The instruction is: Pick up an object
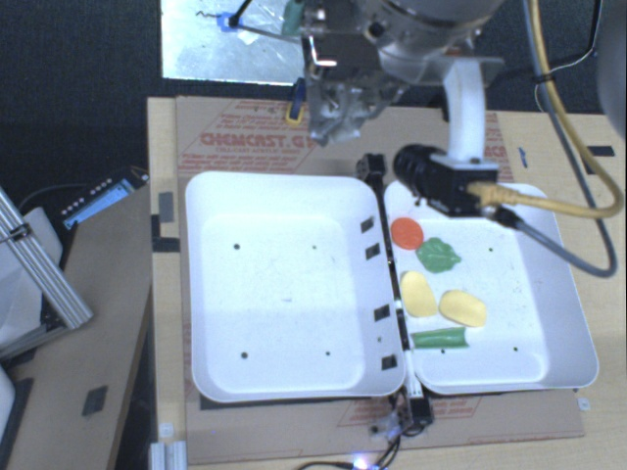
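The right bin holds several small items near its left wall. An orange-red disc lies furthest back, with a green leafy piece just in front of it. Closer to the front are two yellow pieces, then a long green piece. My gripper hangs high over the back edge of the left bin, well away from all of these items. Nothing shows in its grasp.
Both bins rest on a printed cardboard sheet. Black clips line the seam between them. A shiny metal plate lies at the back left, and an aluminium frame stands on the left.
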